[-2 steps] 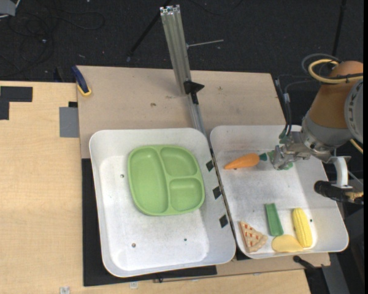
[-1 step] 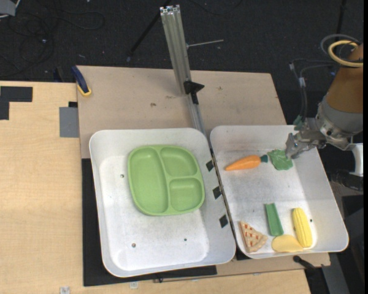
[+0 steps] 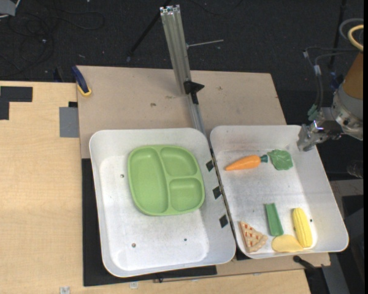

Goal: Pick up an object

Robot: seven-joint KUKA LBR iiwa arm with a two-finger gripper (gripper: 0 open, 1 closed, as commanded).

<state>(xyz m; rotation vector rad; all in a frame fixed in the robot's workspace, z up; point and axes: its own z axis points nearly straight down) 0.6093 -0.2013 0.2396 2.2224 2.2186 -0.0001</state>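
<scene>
Pincer (image 3: 306, 138) at the far right corner of the right bin (image 3: 233, 141); all objects lie loose on the bin floor.

We find the arm (image 3: 349, 97) reaching in from the right, its pincer hanging over the right bin's far right rim with nothing between its fingers; whether it is released or clenched we cannot tell. In the right bin we note a carrot (image 3: 243, 162) with its green top (image 3: 281, 159) in the far half, well apart from the near group: a pizza slice (image 3: 253, 236), a green block (image 3: 273, 219), a corn cob (image 3: 302, 226) and a yellow piece (image 3: 286, 244) touching the cob. In the left bin (image 3: 110, 225) a green divided plate (image 3: 166, 180) lies flat. Both bins sit side by side on the worktop (image 3: 129, 97).
</scene>
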